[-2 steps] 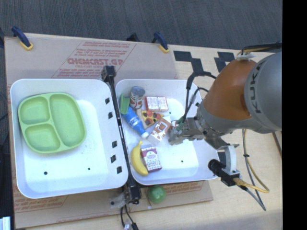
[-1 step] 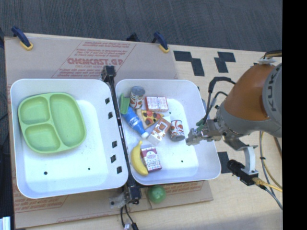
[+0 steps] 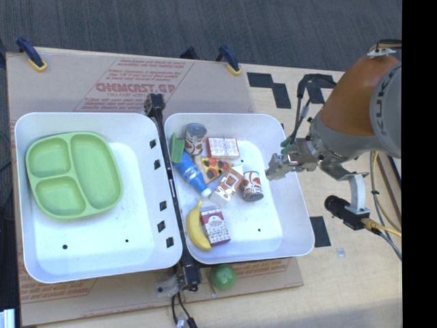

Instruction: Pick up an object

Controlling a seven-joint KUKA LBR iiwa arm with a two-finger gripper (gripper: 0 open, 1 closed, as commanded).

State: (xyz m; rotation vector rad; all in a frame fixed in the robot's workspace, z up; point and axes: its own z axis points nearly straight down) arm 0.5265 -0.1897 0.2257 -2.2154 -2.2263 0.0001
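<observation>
The right bin point(image 3: 290, 214) holds a heap of small items: a tin can point(image 3: 195, 139), a blue bottle point(image 3: 191, 173), a red-and-white carton point(image 3: 223, 147), a second small can point(image 3: 252, 185), a banana point(image 3: 196, 229) and a small red box point(image 3: 215, 227). My gripper point(image 3: 276, 167) hangs over the bin's right side, just right of the small can and clear of it. Nothing shows between its fingers. The grey arm with its orange band point(image 3: 358, 94) reaches in from the right.
The left bin point(image 3: 89, 251) carries a green divided plate point(image 3: 73, 174). A green ball point(image 3: 222, 276) lies outside the bins at the front. Blue clamps point(image 3: 230, 59) hold the cardboard at the back. Cables and a black fitting point(image 3: 348, 212) sit right of the bins.
</observation>
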